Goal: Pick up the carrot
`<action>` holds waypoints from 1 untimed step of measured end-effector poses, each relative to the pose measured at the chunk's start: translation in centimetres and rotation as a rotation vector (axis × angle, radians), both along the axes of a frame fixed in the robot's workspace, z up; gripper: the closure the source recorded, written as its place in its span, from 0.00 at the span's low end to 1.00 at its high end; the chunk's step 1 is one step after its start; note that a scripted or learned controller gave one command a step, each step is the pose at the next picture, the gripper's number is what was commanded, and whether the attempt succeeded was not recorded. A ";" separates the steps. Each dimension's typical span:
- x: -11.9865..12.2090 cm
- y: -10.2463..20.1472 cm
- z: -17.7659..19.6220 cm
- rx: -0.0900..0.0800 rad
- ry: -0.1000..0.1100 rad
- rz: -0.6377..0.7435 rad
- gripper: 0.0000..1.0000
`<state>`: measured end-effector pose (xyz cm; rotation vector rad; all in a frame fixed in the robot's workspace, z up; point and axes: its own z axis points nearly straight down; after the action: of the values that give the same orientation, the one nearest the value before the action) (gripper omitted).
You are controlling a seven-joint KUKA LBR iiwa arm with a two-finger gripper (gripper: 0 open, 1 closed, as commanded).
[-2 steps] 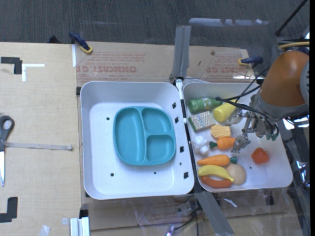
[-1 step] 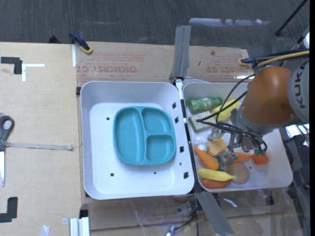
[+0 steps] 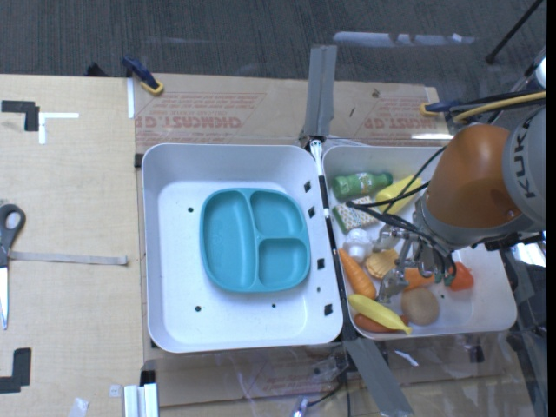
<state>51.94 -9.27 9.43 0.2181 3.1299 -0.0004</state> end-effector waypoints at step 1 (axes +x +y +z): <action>0.3 0.1 1.0 -0.002 -0.006 0.003 1.00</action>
<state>52.23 -9.20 10.45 0.2127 3.1239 -0.0021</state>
